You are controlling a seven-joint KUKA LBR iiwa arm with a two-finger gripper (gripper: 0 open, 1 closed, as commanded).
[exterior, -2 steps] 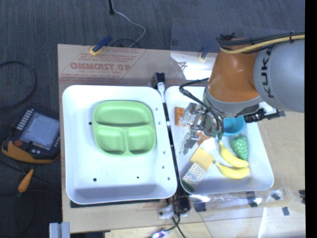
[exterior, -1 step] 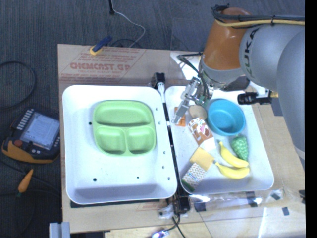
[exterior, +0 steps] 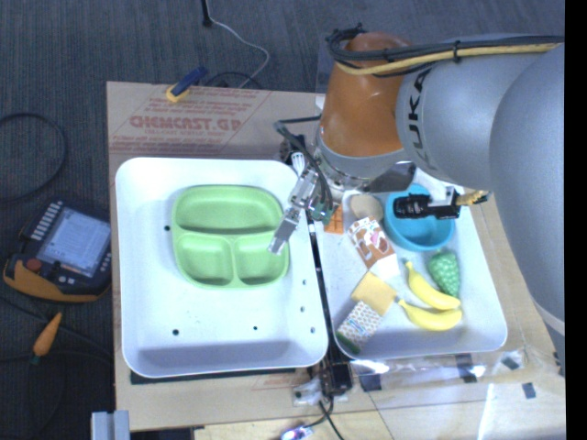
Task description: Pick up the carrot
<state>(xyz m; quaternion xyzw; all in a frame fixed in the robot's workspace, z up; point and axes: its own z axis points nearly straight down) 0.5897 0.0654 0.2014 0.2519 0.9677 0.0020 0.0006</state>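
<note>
The gripper (exterior: 307,211) is hanging over the seam between the two bins, just right of the green divided tray (exterior: 229,235). One long metal finger (exterior: 292,214) is slanting down and left, its tip sitting over the tray's right edge; the other finger is lying close to the bin wall. They are looking spread apart, with nothing clamped between them.

The carrot (exterior: 334,218) (a small orange piece, partly hidden under the wrist) is lying well right of the tray, in the right bin (exterior: 486,333), just beside the gripper and not between its fingers. Farther right of the tray, a printed snack packet (exterior: 370,239) is touching the carrot's side, a blue bowl (exterior: 420,227) is sitting beyond it, and two bananas (exterior: 429,302), a yellow block (exterior: 373,291) and a green berry-shaped toy (exterior: 445,271) are resting lower in that bin. The tray itself is lying in the left bin (exterior: 138,328).
</note>
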